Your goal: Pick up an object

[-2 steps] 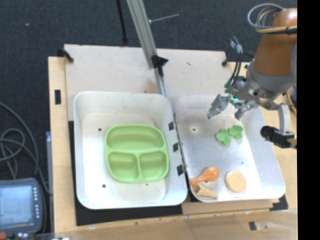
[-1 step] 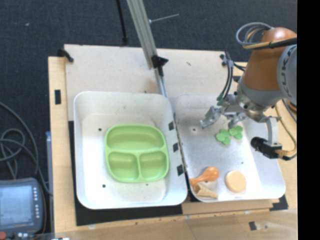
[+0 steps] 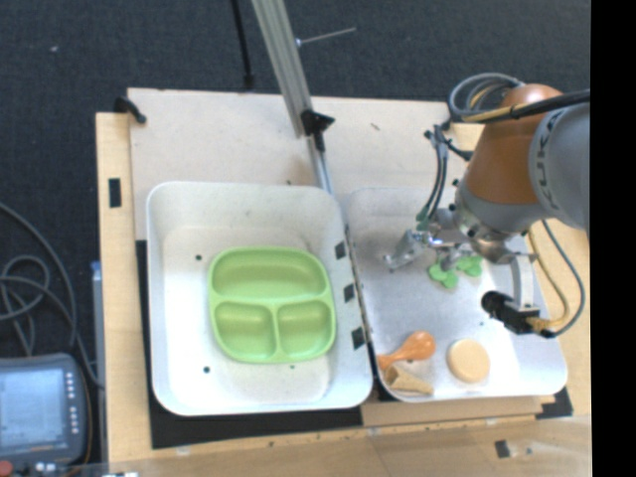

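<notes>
Green toy [image 3: 444,274] in right bin [image 3: 373,217], directly beneath end effector [image 3: 452,256], grip state unclear

1. One fixed cam, mounted above the bench [image 3: 229,127], looking down at a slant.
2. Far enough back to take in both white bins: left bin [image 3: 179,217], right bin [image 3: 383,217], plus dark floor beyond the bench.
3. Arm [image 3: 517,167] enters from the view's right.

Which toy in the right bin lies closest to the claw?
The green toy, right beneath the claw; the orange one, cone and round biscuit lie nearer the front edge.
</notes>
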You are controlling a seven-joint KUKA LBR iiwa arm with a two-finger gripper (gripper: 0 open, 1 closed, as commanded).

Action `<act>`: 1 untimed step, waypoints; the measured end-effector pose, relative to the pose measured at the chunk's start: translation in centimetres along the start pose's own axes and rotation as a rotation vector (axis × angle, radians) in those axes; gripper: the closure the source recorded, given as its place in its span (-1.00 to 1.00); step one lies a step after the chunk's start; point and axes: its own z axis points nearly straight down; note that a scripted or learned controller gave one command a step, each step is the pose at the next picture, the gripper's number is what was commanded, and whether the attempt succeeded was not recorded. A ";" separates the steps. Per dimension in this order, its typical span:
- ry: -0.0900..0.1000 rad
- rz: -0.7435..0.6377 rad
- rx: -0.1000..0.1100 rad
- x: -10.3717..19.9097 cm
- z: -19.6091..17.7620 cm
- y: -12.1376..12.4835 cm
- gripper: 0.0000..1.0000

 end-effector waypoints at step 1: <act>0.000 0.003 0.000 0.3 4.6 0.7 -1.00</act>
